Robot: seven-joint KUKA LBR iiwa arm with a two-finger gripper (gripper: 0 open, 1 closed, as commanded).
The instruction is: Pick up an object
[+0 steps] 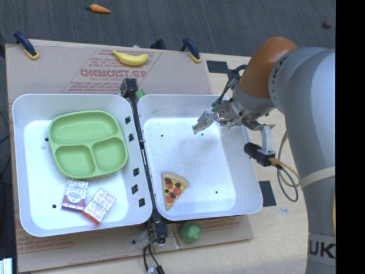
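A pizza slice (pixel 173 189) lies in the right bin (pixel 228 170), near its front left corner. My gripper (pixel 202 123) hangs over the back part of that bin, well up and to the right of the slice, with nothing seen between its fingers. The grey arm with its orange band (pixel 268 61) reaches in from the right. In the left bin (pixel 28 170) rest a green divided plate (pixel 87 142) and two small packets (pixel 76 194) (pixel 100 205).
A yellow banana (pixel 131 56) lies on the cardboard behind the bins. A green ball (pixel 190 231) sits in front of the right bin. A small carrot (pixel 99 8) lies on the floor at the back. Clamps hold the board's corners.
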